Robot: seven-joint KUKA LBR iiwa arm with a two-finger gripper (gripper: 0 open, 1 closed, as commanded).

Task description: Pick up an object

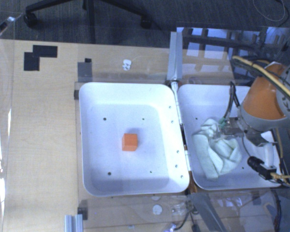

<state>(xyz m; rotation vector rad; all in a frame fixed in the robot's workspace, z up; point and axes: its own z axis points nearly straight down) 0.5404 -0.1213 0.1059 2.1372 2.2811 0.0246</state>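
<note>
Cloth (215, 149), white and crumpled, heaped toward the near right part of the right bin (203, 103), running from the bin's near wall up to its middle. Pale on a pale floor, so hard to tell where folds end and bin begins.

Just past the heap's far end: gripper (230, 127), low over the cloth or touching its top fold; cannot tell which. Cannot tell either whether clenched or released, the tip being hidden among hoses and the grey wrist. No part of the cloth seen lifted or clearly caught. Above and right of it, arm (263, 100) with its orange band, reaching in across the bin's right wall.

Across the shared wall, near the middle of the left bin (106, 105): orange cube (130, 142), alone, well apart from the gripper.

Farther off, on the bench (43, 144) beyond the left bin's far left corner: black marks (38, 56). Beyond the bench's far edge, on the floor: chair base (87, 4).

Judging from this, cloth as the likely target, grasp not yet proven. Risks from here:
- pinching only a thin top fold, then losing it as the weight of the rest pulls down on the rise;
- closing beside the heap's far end and catching nothing;
- pressing too deep and meeting the bin floor through the soft fabric;
- dragging the trailing cloth over the right wall or snagging it on the hoses near the wrist.
</note>
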